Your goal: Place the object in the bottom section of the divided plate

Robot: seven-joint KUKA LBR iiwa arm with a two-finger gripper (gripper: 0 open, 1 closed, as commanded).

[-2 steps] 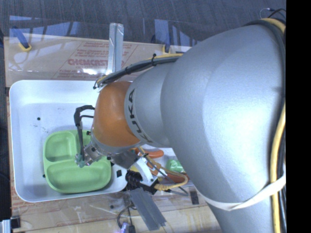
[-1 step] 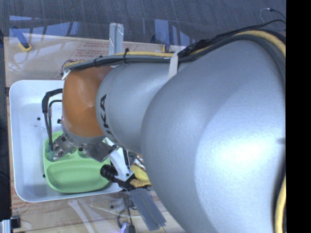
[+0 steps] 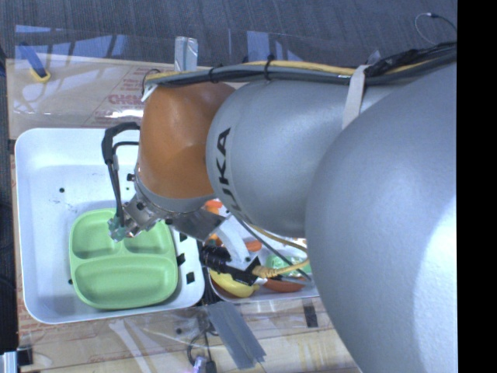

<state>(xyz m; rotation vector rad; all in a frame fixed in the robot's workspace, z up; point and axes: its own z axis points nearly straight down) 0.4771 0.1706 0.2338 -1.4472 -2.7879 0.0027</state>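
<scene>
The green divided plate (image 3: 124,263) lies in the left white bin (image 3: 46,208), toward that bin's near right corner. The plate's near rim runs close along the bin's near wall, and its right rim sits just beside the wall that parts the two bins. To the plate's left and on its far side, the bin floor is bare white, apart from a few dark specks, so there is open room there.

The plate has two small sections on its far side and one long section on its near side. That near section shows plain green with nothing visible in it.

The arm (image 3: 311,185) reaches in from the plate's right and covers most of the right bin. Its orange band hangs above the plate's far right corner. The jaws (image 3: 118,228) hover over the ridge between the plate's two far sections; I cannot tell whether they are wide or narrow, nor whether anything sits between them.

Right of the plate, in the other bin, mixed objects (image 3: 248,274) lie crowded under the arm, yellow, orange and white among them. Which one is the task's object cannot be told.
</scene>
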